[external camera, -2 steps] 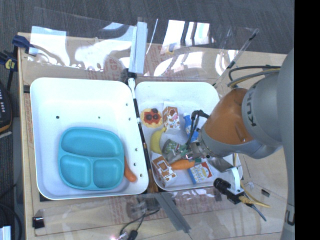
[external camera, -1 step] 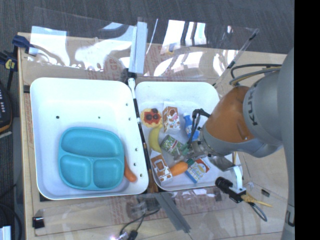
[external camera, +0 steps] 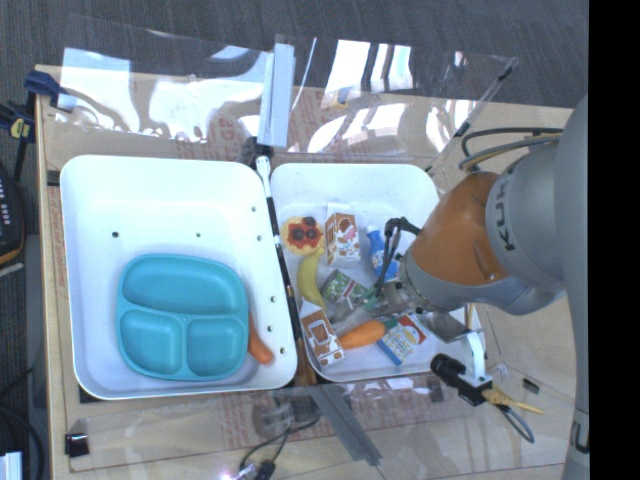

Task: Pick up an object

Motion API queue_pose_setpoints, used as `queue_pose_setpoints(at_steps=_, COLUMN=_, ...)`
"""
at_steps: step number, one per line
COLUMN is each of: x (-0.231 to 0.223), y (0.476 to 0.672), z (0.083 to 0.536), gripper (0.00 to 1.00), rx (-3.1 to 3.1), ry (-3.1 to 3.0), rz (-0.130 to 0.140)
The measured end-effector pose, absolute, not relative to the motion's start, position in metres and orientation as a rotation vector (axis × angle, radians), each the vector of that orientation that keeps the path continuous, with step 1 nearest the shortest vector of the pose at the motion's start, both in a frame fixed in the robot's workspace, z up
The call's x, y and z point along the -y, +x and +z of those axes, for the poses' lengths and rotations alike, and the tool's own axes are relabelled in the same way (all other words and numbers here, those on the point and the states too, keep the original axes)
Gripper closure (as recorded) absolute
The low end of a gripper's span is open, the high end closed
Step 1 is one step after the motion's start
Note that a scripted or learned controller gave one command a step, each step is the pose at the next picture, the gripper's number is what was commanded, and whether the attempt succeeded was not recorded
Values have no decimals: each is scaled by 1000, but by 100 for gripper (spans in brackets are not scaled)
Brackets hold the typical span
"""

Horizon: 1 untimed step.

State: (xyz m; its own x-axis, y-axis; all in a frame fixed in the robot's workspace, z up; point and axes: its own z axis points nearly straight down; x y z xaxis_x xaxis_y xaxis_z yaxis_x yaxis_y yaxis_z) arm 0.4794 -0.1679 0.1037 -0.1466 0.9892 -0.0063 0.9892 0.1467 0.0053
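Two bins: gripper (external camera: 385, 293) low in right bin (external camera: 345, 183).
Gripper state: can't tell.
Carrot (external camera: 362, 335): just below gripper, among clutter.
Handling: likely light, stiff, smooth; grip mid-body, across width.

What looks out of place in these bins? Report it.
One small orange carrot lies alone in the left bin, wedged between the blue tray and the bin wall, apart from the cluttered pile in the right bin.
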Motion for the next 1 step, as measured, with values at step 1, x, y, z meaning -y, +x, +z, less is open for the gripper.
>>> queue_pose_setpoints(at_steps=1, x=147, y=479, z=98, gripper=0, rx=-2029, ry=2363, rz=-1)
